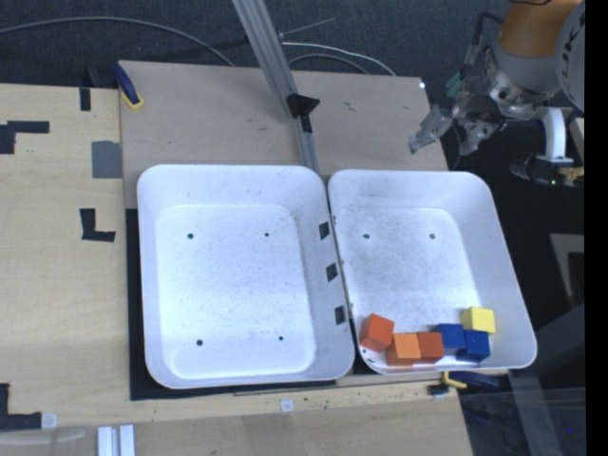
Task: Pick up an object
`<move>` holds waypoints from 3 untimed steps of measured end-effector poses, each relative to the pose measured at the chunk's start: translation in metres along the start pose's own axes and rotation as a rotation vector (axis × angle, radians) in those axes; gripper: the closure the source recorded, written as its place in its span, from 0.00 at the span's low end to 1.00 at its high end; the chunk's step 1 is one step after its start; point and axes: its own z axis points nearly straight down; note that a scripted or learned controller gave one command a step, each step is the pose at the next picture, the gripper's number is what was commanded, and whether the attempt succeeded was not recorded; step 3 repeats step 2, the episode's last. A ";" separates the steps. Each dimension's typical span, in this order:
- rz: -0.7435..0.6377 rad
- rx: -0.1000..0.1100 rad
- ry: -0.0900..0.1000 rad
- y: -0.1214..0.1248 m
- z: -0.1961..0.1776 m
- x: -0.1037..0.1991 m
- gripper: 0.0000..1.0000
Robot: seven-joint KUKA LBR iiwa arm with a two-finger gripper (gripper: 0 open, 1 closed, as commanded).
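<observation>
Several small blocks lie along the near edge of the right bin (494,217): an orange block (377,331), a second orange block (407,348), a dark red block (430,345), a blue block (464,341) and a yellow block (478,319) resting on the blue one. My gripper (445,129) hangs above the bench just beyond the right bin's far rim, well away from the blocks. Its two fingers are spread apart with nothing between them.
The left bin (152,255) stands beside the right one, their rims touching in the middle. A slanted metal pole (271,55) rises behind the bins. Cables run across the dark floor at the back. A blue and yellow clamp (128,87) sits at the bench's far left corner.
</observation>
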 end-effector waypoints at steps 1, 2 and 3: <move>0.004 0.009 0.002 -0.038 0.095 -0.026 0.00; 0.007 0.008 0.002 -0.109 0.139 -0.055 0.00; 0.007 0.008 0.002 -0.109 0.139 -0.055 0.00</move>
